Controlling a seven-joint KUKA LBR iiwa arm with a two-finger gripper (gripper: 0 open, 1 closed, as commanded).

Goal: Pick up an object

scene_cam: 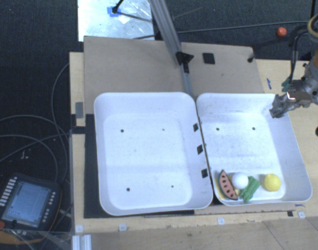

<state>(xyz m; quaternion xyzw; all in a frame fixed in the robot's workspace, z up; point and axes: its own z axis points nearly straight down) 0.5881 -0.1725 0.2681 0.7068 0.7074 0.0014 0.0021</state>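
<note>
Watermelon slice [227,185], ball [240,180], green piece [250,189], lemon [272,182] sit untouched along right bin's [242,134] near edge. Gripper [280,108] hovers at far corner; can't tell its state. I see nothing picked yet.

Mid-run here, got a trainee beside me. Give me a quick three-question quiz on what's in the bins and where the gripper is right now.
1. True or false: the yellow ball lies in the left bin.
2. Which object touches the white ball on its left side?
A. watermelon slice
B. yellow ball
C. gripper
3. Fill in: the gripper hovers near the right bin's ____ right corner.

Key: 1 false; 2 A; 3 far (upper).
</note>
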